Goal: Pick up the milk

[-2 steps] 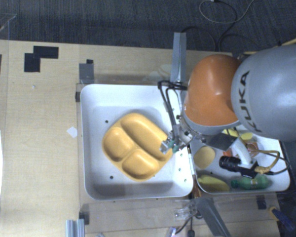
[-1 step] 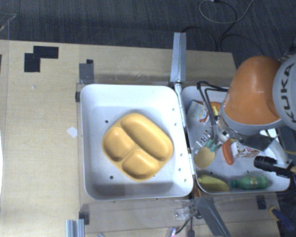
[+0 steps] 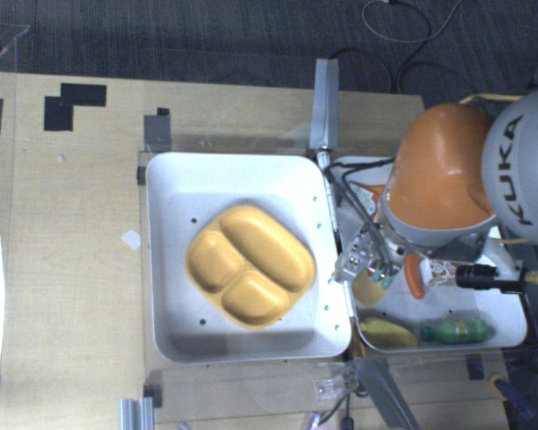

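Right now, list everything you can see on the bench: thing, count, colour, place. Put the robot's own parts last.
Bins: two, white, side by side; left bin, right bin largely under the arm.
Divided tray: one, yellow, three compartments, middle of the left bin.
Banana: one, yellow, near edge of the right bin.
Bottle: one, green, lying beside the banana in the right bin.
Long item: one, orange-red, right bin beneath the arm; too hidden to identify.
Metal posts: grey, at the bins' edges.
Cable: one, dark floor beyond the bench.
Arm: one, grey with orange band, over the right bin.
Gripper: one, low at the right bin's left side.
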Tool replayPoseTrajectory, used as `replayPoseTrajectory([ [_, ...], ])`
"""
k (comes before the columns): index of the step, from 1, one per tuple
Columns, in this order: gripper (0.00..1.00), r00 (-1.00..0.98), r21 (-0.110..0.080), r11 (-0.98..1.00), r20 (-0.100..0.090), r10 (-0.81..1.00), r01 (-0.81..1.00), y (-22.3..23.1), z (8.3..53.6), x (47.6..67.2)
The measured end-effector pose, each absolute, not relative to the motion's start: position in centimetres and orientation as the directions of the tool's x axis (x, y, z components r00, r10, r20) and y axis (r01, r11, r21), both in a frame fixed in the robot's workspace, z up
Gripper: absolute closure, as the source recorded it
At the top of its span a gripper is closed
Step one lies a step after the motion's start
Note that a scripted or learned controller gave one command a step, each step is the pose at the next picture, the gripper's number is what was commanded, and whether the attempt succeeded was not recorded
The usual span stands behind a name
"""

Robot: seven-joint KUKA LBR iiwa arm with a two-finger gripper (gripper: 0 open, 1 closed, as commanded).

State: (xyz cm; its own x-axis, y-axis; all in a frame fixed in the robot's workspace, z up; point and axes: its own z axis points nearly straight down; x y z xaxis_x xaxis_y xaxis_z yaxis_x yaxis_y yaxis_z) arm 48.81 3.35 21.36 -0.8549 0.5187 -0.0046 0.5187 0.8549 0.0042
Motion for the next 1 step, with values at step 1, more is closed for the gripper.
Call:
replayPoseTrajectory([
  [1,1.00,-0.608,0.005,0.608,-0.002,0.794,0.794,5.47,21.70,48.78],
])
